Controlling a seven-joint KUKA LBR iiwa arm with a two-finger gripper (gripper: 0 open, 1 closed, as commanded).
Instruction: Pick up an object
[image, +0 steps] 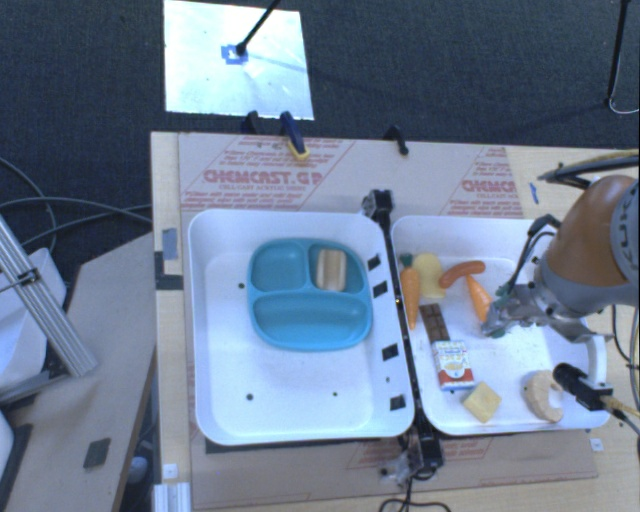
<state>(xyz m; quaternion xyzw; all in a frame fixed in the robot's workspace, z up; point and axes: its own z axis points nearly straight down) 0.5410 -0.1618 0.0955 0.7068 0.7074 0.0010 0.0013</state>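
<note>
Nearest you, along the six o'clock edge of the right bin (572, 424), you had a yellow cheese wedge (482, 402) and, toward four o'clock of it, a pale bagel-like piece (543, 396) near the bin's corner. Just above the wedge stood a small red and white carton (454, 364), and at twelve o'clock of that lay a dark chocolate bar (433, 322).

Further up, at the bin's middle right, you saw the pincer (497, 322) low over the bin floor, just beside a short orange carrot piece (478, 297) at its eleven o'clock. Whether the pincer was clenched or released you could not tell, and nothing was visibly caught in it. The grey arm (590, 255) with its orange band came in from three o'clock.

Beyond that, a sausage (461, 272) lay at one o'clock of a pale yellow fruit (429, 275), and a long carrot (410, 297) ran along the divider at the fruit's eight o'clock.

Across the divider, at nine o'clock, the left bin (225, 400) held a blue compartment plate (305, 320) with a piece of bread (331, 268) in its upper right compartment.

Farthest off, at twelve o'clock past the counter (440, 170), a pale square sheet (238, 60) lay on the dark floor.
</note>
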